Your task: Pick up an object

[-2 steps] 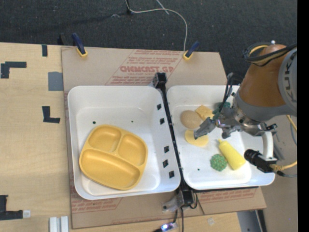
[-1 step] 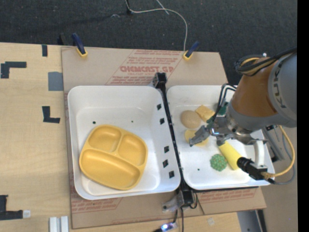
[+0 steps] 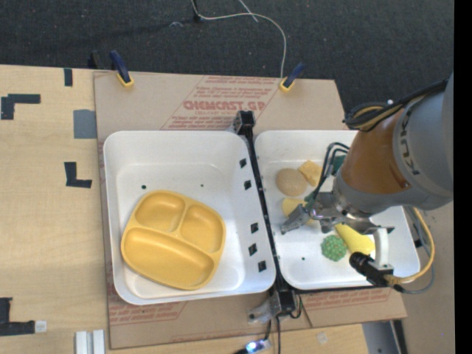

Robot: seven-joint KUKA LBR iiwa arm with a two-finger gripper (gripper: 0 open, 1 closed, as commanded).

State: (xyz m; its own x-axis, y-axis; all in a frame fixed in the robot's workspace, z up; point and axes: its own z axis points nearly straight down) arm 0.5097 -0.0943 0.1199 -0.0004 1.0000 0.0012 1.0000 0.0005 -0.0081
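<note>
Objects: several small things lie in the right bin (image 3: 291, 271) — a rounded tan piece (image 3: 290, 181), a pale yellow chunk (image 3: 310, 172) touching its upper right, a small yellow bit (image 3: 290, 206) below it, a knobbly green ball (image 3: 333, 248), and a smooth yellow elongated piece (image 3: 352, 237).
Long axis: the elongated yellow piece runs from upper left to lower right, its lower end near the bin's front wall; part of it is hidden by the arm.
Jaws (image 3: 295, 220): low in the right bin, pointing left toward the divider, just beside the small yellow bit; whether they are apart or together I cannot tell, and nothing is seen between them.
Arm (image 3: 383, 161): grey with an orange band, smooth and rounded, reaching in from the right over the right bin.
Left bin (image 3: 118, 153): shallow, white, glossy; holds a yellow plate (image 3: 173, 240) with three compartments, rounded corners, tilted slightly.
Counter (image 3: 221, 105): brown cardboard sheet with red print under both bins, held by two blue-and-yellow clamps (image 3: 120, 68) at its far edge.
</note>
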